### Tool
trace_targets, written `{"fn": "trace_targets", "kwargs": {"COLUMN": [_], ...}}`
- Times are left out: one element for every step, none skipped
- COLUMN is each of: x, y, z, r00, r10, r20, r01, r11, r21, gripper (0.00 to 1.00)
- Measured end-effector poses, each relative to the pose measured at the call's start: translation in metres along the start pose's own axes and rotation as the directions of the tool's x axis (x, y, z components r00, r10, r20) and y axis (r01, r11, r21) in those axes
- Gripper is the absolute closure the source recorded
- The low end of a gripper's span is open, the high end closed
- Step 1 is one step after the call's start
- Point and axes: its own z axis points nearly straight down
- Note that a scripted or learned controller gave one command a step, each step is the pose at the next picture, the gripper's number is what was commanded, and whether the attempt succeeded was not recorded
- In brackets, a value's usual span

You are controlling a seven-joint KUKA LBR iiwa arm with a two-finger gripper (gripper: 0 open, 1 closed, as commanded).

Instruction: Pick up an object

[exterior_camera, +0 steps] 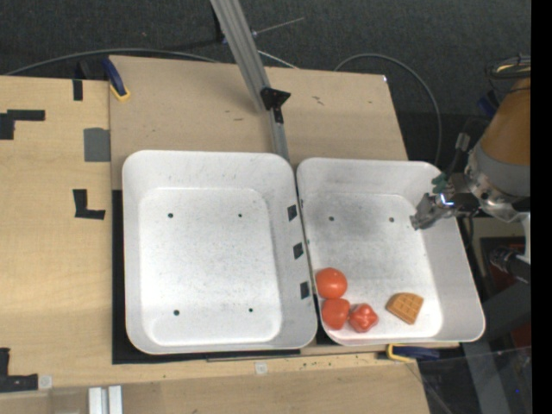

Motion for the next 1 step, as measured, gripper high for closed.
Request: {"fn": "trace_targets", "kwargs": {"x": [0.0469], "y": [0.0112], "z": [-0.0050], "r00": [1.000], "r10": [-0.004], "r20": [-0.002], "r01": [0.004], "r11": [1.000], "r21": [0.003], "gripper": [1.00]}}
